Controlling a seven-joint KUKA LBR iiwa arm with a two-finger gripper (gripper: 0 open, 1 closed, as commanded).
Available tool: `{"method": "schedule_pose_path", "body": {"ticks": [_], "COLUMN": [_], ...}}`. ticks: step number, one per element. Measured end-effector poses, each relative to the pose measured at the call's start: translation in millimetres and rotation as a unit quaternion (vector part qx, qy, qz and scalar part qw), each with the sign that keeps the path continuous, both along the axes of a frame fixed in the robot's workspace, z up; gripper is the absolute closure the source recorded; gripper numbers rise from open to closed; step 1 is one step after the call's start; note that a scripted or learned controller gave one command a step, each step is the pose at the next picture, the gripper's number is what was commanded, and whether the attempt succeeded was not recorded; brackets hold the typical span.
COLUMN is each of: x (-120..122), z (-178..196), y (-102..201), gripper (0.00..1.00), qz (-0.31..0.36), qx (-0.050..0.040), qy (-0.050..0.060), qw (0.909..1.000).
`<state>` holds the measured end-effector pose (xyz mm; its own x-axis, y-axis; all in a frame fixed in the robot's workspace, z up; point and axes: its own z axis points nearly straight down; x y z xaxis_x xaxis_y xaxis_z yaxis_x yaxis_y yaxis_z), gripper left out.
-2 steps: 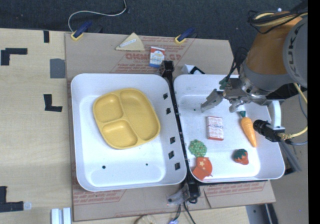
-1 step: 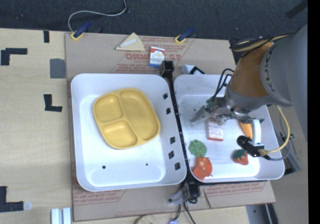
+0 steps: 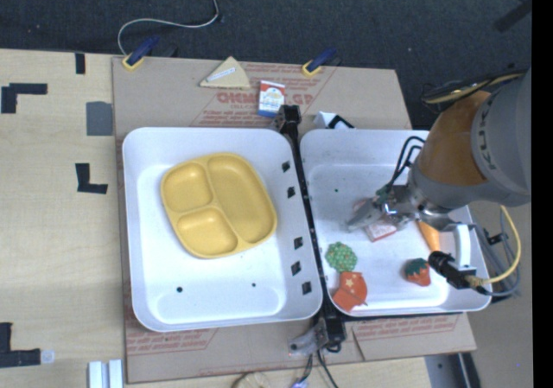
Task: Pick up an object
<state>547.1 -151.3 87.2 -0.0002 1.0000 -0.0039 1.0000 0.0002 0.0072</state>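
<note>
Grey jaws (image 3: 367, 216) over right bin (image 3: 346, 153)

Even, fairly bright overhead light leaves only faint shadows in the white bins (image 3: 138, 205), with mild glare on their rims and perhaps slight overall softness.

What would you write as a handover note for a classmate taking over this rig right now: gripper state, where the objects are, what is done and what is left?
Gripper: low in the right bin, over a small pinkish object; nothing can be confirmed as held.
Right bin items: green piece, red-orange piece, small red piece, orange piece beside the arm.
Left bin: yellow divided plate.
Done: arm is down among the objects.
Left: confirm a grasp and lift one object.
</note>
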Motion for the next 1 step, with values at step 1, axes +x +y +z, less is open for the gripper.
{"method": "schedule_pose_path", "body": {"ticks": [1], "x": [-0.1], "z": [9.3], "y": [0.1], "gripper": [1.0], "qz": [0.0], "qx": [-0.0004], "qy": [0.0], "qw": [1.0]}}
